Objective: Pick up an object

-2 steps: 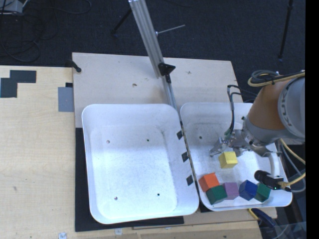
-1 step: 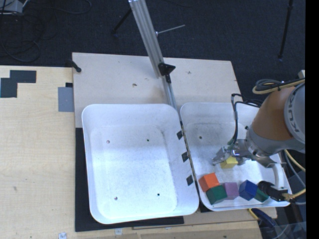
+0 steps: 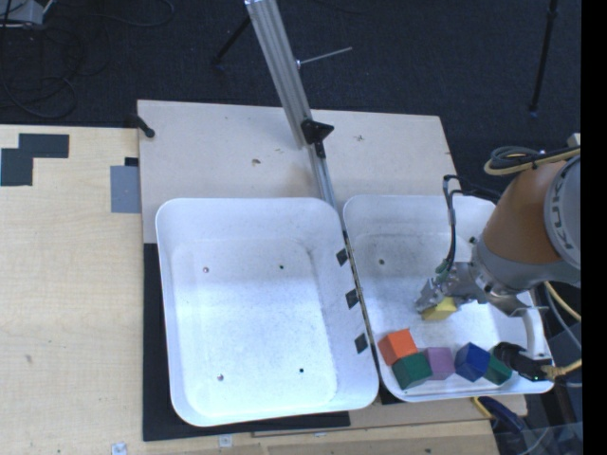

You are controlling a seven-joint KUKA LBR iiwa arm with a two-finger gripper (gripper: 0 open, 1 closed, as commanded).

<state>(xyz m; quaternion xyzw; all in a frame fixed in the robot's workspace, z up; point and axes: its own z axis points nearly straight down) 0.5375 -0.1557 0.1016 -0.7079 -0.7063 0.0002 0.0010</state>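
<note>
1. Bench: pale board bearing two white bins side by side; a metal rail slants from 12 o'clock down to the divide between them.
2. Left bin: shallow, speckled floor, small dark holes.
3. Right bin: holds all the blocks, clustered toward its 6 o'clock rim.
4. Arm: enters from 3 o'clock; orange band above the grey wrist.
5. Gripper: low over the right bin's centre, pointing toward 9 o'clock; whether its fingers are spread or pressed together cannot be told from this angle.
6. Yellow block: directly at the gripper's tip, touching or just under it; whether it sits between the fingers cannot be told.
7. Orange block: at 7 o'clock from the gripper; green block just below it, touching.
8. Purple block: beside the green one, toward 3 o'clock.
9. Blue block: next in the row; a second green block follows, near the bin's rim.
</note>
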